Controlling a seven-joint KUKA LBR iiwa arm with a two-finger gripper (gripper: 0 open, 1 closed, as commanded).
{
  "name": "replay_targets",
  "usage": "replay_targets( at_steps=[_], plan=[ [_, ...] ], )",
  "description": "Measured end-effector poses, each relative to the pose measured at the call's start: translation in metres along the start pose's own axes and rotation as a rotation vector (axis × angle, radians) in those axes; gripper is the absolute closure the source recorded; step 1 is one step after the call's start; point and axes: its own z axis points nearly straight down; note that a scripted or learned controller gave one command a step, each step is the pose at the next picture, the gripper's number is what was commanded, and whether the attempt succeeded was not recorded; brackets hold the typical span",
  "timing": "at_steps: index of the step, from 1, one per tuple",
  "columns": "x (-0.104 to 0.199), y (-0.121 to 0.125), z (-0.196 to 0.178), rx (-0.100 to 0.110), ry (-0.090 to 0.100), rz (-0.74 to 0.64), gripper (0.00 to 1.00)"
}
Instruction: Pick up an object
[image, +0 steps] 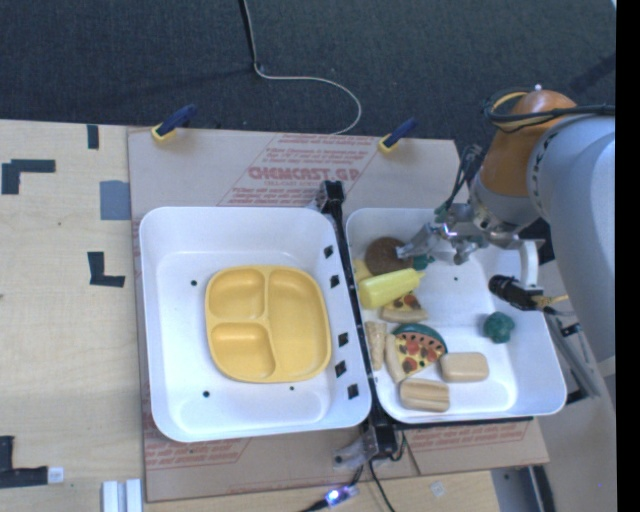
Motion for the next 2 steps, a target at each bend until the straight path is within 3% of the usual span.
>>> replay_targets(
  at_steps=[1, 2],
  plan=[
    [0.001, 0.006, -0.019, -0.019, -0.002, -0.002, 1.0],
    [0.004, 0.009, -0.063, 0.003, -0.005, 0.003, 1.0]
  ],
)
